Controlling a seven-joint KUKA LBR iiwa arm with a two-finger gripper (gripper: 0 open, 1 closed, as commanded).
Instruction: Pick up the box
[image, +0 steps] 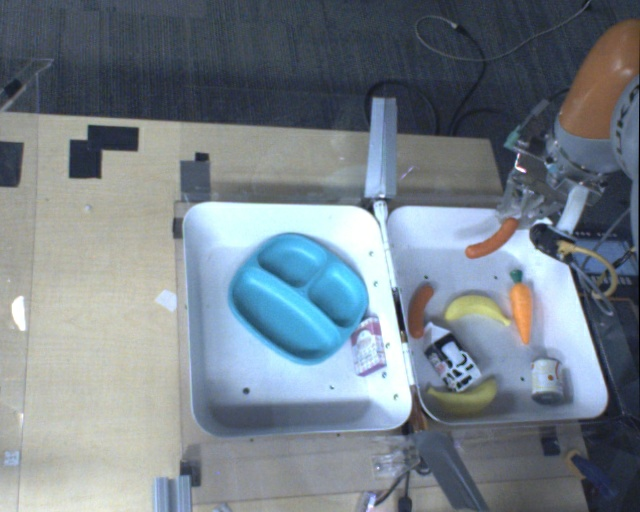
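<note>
On the table (110, 300) we see two bins: the left bin (215, 400) holds one blue plate (298, 296) and the box (369, 346) beside it. Above the right bin (580, 400), the fingers (518, 208) pinch one sausage (493, 240). Two bananas, one carrot (521, 310).

Even, fairly bright overhead light falls on the pale surface (110, 300), and the 2 white bins (290, 410) look near overexposed. A soft shadow lies along the left bin's near inner wall. A small white glare spot (18, 312) sits at the left edge. Overall focus is soft and grainy, with edges slightly smeared.
</note>
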